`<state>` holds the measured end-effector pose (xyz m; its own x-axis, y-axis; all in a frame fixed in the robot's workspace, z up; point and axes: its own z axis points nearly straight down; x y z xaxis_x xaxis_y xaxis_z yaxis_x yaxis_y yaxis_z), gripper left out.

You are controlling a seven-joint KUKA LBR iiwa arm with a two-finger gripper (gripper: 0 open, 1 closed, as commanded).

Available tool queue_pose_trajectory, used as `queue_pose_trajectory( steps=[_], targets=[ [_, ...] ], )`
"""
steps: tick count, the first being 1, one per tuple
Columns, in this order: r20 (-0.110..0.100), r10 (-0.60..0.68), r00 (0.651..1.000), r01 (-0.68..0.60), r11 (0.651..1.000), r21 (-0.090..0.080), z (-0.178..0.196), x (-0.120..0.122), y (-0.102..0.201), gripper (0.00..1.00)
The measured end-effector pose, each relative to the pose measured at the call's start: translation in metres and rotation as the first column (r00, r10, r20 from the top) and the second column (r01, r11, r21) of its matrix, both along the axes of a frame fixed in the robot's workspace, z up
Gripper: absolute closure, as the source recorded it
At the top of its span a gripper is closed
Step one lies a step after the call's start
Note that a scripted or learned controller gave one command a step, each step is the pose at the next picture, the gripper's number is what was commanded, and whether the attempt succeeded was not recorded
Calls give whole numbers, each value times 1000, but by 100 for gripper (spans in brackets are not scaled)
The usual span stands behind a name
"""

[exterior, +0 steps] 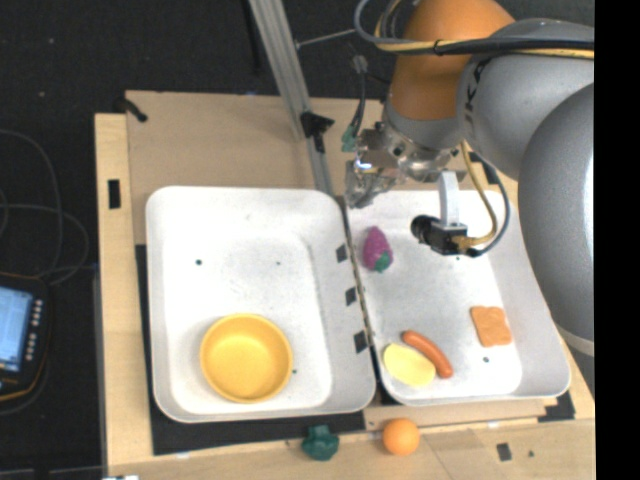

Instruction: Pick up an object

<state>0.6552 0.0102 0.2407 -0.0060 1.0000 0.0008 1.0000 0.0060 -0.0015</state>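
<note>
Reaching in from the right, the grey arm bends down over the right bin (540, 368), its orange band uppermost, the gripper (362, 190) hanging near the divider at the bin's far edge. Whether the jaws are wide or narrow I cannot tell; they seem blurred. A purple object (376, 249) lies just below them. A yellow bowl (246, 357) sits in the left bin (180, 268).

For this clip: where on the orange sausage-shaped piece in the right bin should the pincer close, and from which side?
Probably from straight above, closing across the narrow middle of the sausage. It lies flat and slanted, long and thin, so the fingers should straddle its short width. Its lower side touches the yellow piece, so that finger has little room.
</note>
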Motion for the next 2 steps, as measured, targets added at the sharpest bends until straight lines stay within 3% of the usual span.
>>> queue_pose_trajectory(
  steps=[1,2],
  targets=[
    [3,1,1000,-1,1000,1,6,1,44,100],
    [2,-4,1000,4,1000,0,6,1,42,0]
  ],
)
